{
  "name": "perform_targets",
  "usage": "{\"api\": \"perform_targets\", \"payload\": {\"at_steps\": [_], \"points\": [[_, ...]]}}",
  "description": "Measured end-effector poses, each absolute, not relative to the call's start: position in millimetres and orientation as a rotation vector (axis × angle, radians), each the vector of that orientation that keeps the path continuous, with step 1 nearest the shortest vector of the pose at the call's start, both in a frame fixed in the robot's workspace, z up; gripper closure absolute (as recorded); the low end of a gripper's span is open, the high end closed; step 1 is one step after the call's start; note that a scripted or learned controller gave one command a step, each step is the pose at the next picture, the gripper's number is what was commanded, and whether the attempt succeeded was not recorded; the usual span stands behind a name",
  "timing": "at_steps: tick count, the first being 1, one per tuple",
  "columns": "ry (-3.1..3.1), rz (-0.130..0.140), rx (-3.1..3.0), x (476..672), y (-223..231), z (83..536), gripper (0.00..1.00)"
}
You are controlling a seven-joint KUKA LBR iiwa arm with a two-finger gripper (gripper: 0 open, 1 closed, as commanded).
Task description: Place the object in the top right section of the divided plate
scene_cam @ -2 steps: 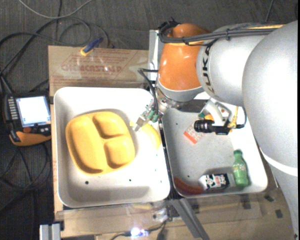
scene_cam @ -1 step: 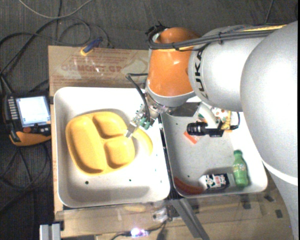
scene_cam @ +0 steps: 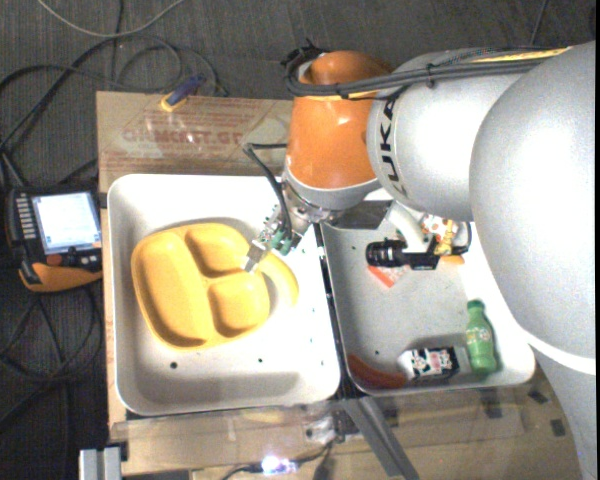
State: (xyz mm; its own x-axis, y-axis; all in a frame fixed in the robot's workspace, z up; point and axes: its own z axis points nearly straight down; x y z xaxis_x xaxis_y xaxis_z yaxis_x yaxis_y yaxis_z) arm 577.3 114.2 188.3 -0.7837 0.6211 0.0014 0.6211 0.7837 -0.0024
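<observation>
A yellow divided plate (scene_cam: 185,293) with three sections lies in the left white bin (scene_cam: 230,378). My gripper (scene_cam: 254,257) hangs over the plate's right side, at the ridge between the upper section (scene_cam: 215,248) and the lower right section (scene_cam: 235,306). A small green bit (scene_cam: 276,236) shows just above the gripper's tip; I cannot tell whether it is a held thing or part of the hand. The orange wrist band (scene_cam: 330,138) and the grey arm cover the bins' back right.
The right bin (scene_cam: 515,373) holds a green bottle (scene_cam: 480,336), a black and white can (scene_cam: 430,362) and a red scrap (scene_cam: 382,274) near the divider. A handheld screen (scene_cam: 60,223) and cables lie off the bench at left.
</observation>
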Motion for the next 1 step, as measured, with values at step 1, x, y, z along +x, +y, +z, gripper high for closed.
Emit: {"api": "perform_targets", "payload": {"at_steps": [1], "points": [[-2.948, 0.004, -1.087, 595.9, 26.6, 209.8, 1.00]]}}
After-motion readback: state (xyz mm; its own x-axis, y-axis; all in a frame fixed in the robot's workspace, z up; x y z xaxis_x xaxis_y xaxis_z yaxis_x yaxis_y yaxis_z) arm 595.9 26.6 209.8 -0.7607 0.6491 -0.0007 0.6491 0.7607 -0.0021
